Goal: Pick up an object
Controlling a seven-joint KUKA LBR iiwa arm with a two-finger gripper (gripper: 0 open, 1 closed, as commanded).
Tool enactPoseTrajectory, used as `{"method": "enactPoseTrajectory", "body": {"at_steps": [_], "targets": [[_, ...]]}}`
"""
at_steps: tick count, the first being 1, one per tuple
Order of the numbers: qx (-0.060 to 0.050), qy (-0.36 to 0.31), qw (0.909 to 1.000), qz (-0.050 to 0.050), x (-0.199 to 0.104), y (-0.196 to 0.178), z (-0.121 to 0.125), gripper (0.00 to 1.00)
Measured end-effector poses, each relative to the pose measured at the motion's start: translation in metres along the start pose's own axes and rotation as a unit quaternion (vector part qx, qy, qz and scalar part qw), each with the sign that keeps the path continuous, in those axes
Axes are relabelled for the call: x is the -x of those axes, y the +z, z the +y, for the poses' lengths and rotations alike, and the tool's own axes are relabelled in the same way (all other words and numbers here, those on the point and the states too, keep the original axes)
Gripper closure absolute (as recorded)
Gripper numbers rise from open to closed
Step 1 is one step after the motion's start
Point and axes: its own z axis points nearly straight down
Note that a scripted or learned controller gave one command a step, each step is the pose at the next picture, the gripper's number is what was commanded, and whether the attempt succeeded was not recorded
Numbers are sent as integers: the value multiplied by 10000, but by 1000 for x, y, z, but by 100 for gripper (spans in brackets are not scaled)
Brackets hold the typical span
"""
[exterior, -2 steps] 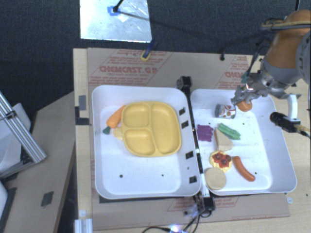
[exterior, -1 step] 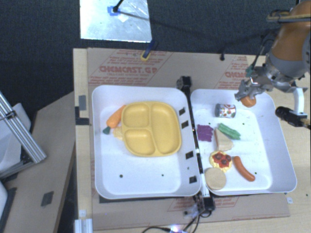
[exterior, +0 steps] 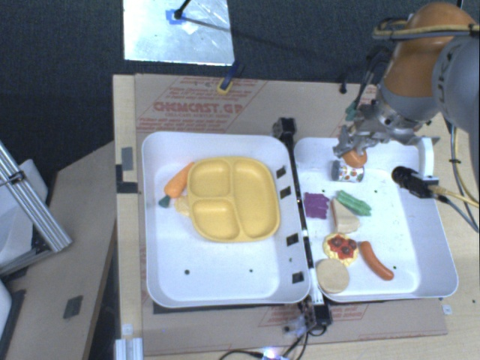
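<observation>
the tool (exterior: 352, 150) is low in the right bin (exterior: 435, 223). an orange thing (exterior: 355, 158) sits between its fingers, so it grips it. a small can (exterior: 349, 173) lies just under the tool.

You see a foil sheet (exterior: 178, 19) at eleven o'clock and printed cardboard (exterior: 199, 103) under two white bins (exterior: 161, 276).

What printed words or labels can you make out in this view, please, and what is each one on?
"CHEMCAST GP": red print on the brown sheet lying under the bins, above the left bin.
Smaller red lines above and below that: too blurred to read.
Red print on the same sheet below the right bin: too small to read.
</observation>
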Motion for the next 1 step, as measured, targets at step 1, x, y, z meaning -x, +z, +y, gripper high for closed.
{"method": "enactPoseTrajectory", "body": {"at_steps": [1], "targets": [[5,18,10000,-9,-4,-19,-2,100]]}}
